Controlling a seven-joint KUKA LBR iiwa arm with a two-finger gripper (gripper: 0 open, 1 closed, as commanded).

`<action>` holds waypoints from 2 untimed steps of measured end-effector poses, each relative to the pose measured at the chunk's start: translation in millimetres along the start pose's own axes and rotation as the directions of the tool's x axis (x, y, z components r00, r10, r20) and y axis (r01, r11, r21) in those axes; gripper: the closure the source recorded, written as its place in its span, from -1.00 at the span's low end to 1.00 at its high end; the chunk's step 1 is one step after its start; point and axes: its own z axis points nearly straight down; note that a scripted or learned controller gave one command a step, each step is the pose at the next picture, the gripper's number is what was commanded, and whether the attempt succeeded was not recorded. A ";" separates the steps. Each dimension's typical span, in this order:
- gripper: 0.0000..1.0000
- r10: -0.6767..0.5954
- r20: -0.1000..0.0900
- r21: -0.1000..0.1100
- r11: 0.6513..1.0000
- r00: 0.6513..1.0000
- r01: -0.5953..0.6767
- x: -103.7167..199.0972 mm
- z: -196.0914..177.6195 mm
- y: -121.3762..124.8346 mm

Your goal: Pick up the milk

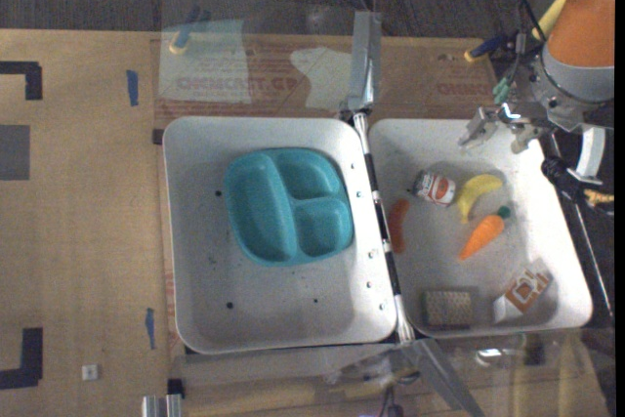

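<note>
Nearest to the camera, at the front of the right bin (576,293), lie a grey sponge-like block (448,308) and just beside it a small orange and white carton (525,290), which looks like the milk. Further back in this bin are a carrot (481,235), a banana (478,191), a small can (436,187) touching the banana, and a red piece (398,224) near the dividing wall. In the left bin (186,239) sits a teal divided plate (289,206). Above the back right corner of the right bin hangs the tool (499,128), its two fingers spread apart and holding nothing, well apart from the carton
</note>
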 end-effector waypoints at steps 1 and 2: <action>-1.00 -0.133 0.000 0.001 0.991 0.991 0.133 55.2 94.7 12.9; -1.00 -0.327 0.002 -0.010 0.945 0.945 0.327 49.9 127.7 -23.1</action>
